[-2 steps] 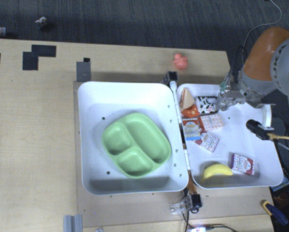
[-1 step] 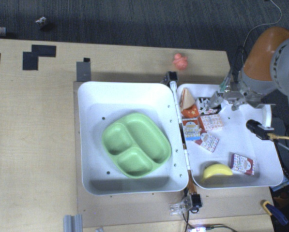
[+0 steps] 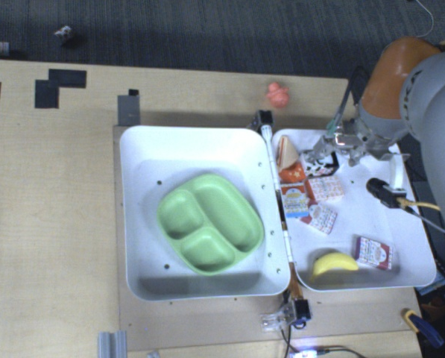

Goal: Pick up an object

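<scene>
We see two white bins (image 3: 136,200) on a pale wood bench (image 3: 51,215). The left one holds a light green divided plate (image 3: 209,222). In the right one lie a yellow banana (image 3: 334,263), a red-and-white box (image 3: 373,253) and a red-orange packet (image 3: 297,198). A pink ball (image 3: 278,94) sits on the bench. The arm (image 3: 423,95) is grey with an orange band.

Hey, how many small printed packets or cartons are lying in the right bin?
4, as far as I can tell: an orange carton by the divider, a pale packet beside it, another packet just below, and a red-and-white one near the banana. The arm may hide more.
</scene>
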Motion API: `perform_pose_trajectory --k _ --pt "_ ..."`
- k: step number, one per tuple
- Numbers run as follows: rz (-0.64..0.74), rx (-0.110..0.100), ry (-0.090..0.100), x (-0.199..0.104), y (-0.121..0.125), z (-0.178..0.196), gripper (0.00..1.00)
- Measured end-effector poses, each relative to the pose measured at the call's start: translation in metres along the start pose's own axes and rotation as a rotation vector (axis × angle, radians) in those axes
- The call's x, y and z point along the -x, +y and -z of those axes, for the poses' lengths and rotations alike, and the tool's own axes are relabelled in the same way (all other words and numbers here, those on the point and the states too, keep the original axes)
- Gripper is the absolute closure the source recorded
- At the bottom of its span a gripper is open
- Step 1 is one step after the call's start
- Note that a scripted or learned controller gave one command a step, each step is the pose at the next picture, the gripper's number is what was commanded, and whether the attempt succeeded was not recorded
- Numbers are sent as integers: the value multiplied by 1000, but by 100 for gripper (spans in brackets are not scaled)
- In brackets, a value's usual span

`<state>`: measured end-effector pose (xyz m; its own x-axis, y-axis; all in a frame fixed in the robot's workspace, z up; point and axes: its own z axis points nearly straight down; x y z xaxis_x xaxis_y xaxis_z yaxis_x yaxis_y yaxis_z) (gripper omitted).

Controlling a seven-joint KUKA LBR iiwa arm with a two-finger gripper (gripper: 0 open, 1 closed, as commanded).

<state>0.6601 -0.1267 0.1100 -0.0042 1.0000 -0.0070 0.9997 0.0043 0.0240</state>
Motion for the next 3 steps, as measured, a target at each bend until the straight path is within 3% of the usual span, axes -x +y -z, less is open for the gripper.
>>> perform_pose_trajectory --k 1,2,3 --pt "3 13 -10 3 3 14 100" --pt "4 13 -10 3 3 13 0" --pt "0 8 -2 0 -46 -1 0"
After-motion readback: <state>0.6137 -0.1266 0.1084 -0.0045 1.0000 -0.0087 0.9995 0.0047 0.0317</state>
